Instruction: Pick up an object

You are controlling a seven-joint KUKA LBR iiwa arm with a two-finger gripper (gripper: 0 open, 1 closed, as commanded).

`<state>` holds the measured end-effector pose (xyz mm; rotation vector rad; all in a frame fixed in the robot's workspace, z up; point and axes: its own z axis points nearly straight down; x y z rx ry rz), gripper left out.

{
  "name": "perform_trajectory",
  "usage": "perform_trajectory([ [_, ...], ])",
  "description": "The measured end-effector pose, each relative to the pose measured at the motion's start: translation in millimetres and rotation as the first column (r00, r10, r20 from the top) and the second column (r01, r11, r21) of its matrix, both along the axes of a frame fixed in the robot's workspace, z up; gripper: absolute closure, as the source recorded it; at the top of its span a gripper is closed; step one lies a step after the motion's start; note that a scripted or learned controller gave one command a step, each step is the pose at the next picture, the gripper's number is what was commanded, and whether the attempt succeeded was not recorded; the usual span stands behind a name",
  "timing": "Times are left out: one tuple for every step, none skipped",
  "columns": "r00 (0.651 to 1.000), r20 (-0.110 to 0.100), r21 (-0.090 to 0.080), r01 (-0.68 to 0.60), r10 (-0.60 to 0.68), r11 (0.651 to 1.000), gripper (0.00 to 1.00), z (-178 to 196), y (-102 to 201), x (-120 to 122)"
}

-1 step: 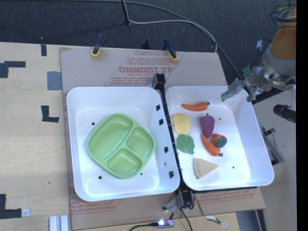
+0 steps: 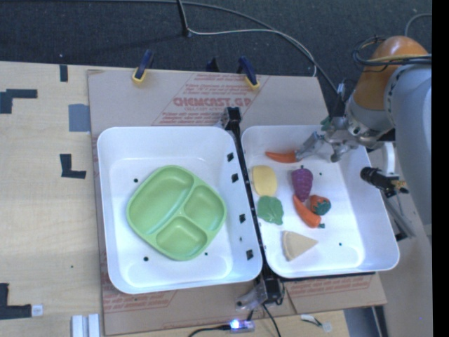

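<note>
The right bin [image 2: 365, 220] holds several toy foods: an orange chili [image 2: 280, 156], a yellow piece [image 2: 264, 180], a purple grape bunch [image 2: 302, 182], a green broccoli [image 2: 270, 209], an orange carrot [image 2: 306, 213] beside a small red tomato [image 2: 321, 204], and a beige wedge [image 2: 298, 244]. My gripper [image 2: 320, 151] hangs over the far part of this bin, just right of the chili and above the grapes. Its fingers are spread open with nothing between them.
The left bin [image 2: 116, 160] holds a green divided plate [image 2: 175, 211]. A black divider with clips [image 2: 242, 188] runs between the bins. The grey arm with its orange band [image 2: 393, 51] comes in from the right. Cables cross the dark floor behind the bench.
</note>
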<state>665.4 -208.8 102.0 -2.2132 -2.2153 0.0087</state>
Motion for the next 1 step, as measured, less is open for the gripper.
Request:
perform_trajectory([
  [1.000,0.010,-0.003,-0.001,0.001,1.000,0.00,-13.7,40.3,-59.2],
])
